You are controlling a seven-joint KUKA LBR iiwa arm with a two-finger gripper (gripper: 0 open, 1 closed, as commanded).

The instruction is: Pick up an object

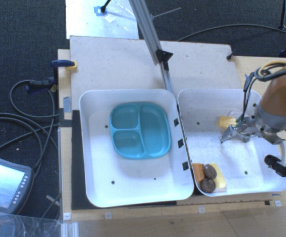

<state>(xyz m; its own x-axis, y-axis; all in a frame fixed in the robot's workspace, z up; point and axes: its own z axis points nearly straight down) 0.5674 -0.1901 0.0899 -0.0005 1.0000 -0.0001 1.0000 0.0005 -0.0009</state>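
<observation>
Arm over the right bin, gripper low near a small yellow object.

The gripper (230, 134) sits low in the right bin (202, 102), toward its far right side, with its metal fingers (225, 136) pointing left; whether they are spread or closed cannot be told. A small yellow object (227, 121) lies just beside the fingertips on the far side, not seen between them. At the near left corner of the same bin lie an orange block (198, 171), two brown rounded pieces (209, 178) and a yellow piece (220, 180), bunched together. The left bin (96, 181) carries a teal divided plate (140, 130) near its middle. A teach pendant (4, 185) rests on the floor at left.
</observation>
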